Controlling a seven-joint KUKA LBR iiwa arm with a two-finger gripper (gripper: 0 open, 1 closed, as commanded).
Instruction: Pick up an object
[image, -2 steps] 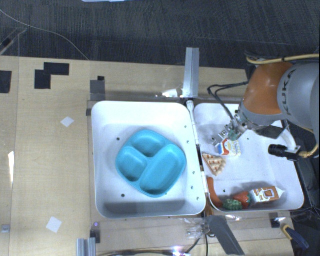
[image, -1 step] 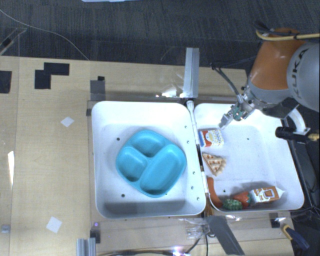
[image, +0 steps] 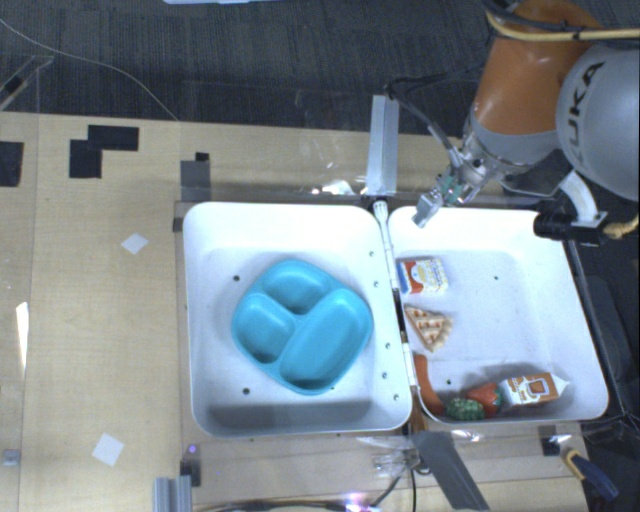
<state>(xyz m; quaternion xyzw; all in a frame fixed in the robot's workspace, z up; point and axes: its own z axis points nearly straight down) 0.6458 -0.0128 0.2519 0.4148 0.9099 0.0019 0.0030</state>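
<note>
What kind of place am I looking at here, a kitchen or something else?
Probably a robotics lab, not a kitchen: a grey and orange robot arm reaches over two shallow white bins, holding toy food and a blue divided plastic plate.

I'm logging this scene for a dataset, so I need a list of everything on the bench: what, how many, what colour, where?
left bin: 1, white, left half of the bench
divided plate: 1, blue with three compartments, middle of the left bin
right bin: 1, white, beside the left bin
small carton: 1, white with red and orange print, right bin, near its left wall
waffle-like piece: 1, tan with red, just below the small carton
juice carton: 1, white and orange, lying at the right bin's front edge
toy vegetables: a small cluster, red, orange and green, front left corner of the right bin
arm: 1, grey with orange band, upper right
gripper: 1, grey, over the right bin's back edge
</note>
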